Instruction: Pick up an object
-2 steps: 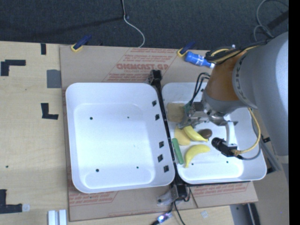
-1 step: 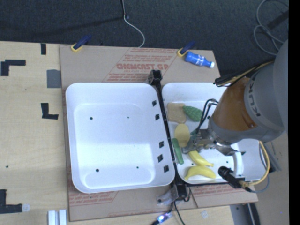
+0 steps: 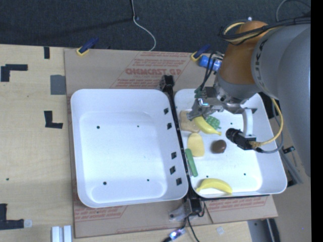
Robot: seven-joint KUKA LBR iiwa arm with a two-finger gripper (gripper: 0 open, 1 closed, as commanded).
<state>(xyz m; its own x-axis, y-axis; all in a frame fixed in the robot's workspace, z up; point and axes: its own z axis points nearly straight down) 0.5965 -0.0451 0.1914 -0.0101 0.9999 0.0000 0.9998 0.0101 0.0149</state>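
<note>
Evenly lit from above, moderately bright, with no hard shadows anywhere. Strongest brightness on the left bin, its white floor nearly blown out and showing only faint shading along the inner walls. Slightly softer white on the right bin, with a dim, diffuse shadow under the arm. Mild sheen on the orange band and on the grey casing. Dark, almost detailless cloth across the top. Low resolution overall, soft edges, some compression blockiness around the small items. Slight blur on the wrist and cables. No obvious bending of straight lines near the edges.
</note>
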